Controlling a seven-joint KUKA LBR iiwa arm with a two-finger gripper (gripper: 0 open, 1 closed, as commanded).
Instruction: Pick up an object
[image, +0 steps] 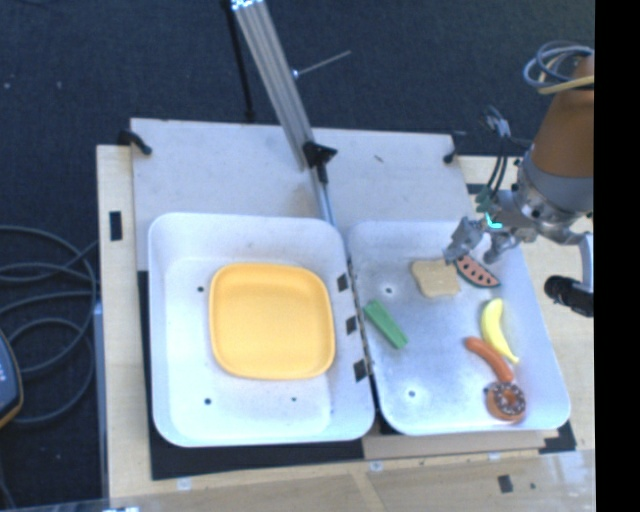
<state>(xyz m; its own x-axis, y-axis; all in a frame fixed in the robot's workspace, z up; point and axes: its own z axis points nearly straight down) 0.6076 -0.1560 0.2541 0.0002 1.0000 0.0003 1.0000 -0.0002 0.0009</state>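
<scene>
The grey arm with its orange band reaches in from the right, and its two-finger gripper (470, 243) hangs over the far part of the right white bin (425, 405), fingers spread, pinching nothing. Just beside it lie a tan bread slice (436, 278) and a red watermelon wedge (476, 271). Nearer sit a green block (385, 325), yellow banana (496, 329), orange sausage (489, 358) and chocolate doughnut (505, 401). The left white bin (170, 400) holds a square yellow plate (271, 320).

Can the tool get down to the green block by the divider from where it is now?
Probably yes. The tool hangs over the right bin's far side, above the watermelon slice and bread. The green block lies alone on bare floor, though close to the divider wall, which could crowd one finger.
</scene>
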